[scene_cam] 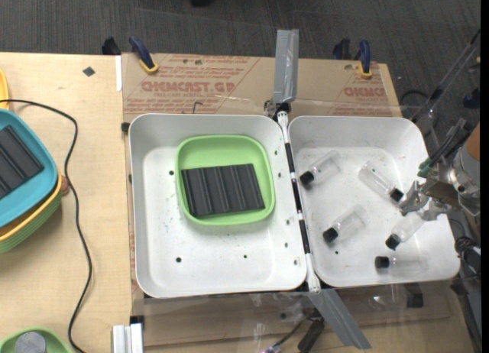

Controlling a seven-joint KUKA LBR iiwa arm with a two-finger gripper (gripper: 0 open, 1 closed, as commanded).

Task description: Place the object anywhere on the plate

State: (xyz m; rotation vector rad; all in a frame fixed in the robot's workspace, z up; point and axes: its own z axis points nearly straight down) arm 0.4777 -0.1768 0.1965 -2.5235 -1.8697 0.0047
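The metal two-finger tool [419, 200] sits low at the right white bin's [359, 126] far edge, over one clear plastic vial with a black cap [403, 232], likely chosen for pickup; its state cannot be told. The green square plate [223, 150] waits in the left white bin [153, 214], free to receive it.

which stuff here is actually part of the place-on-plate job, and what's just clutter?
Job:
- green plate with a dark ribbed mat, in the left bin
- clear vials with black caps, scattered in the right bin
- tool at the right bin's right edge, over one vial

Clutter:
- stacked teal and green trays at far left
- black cable
- clamps on the cardboard
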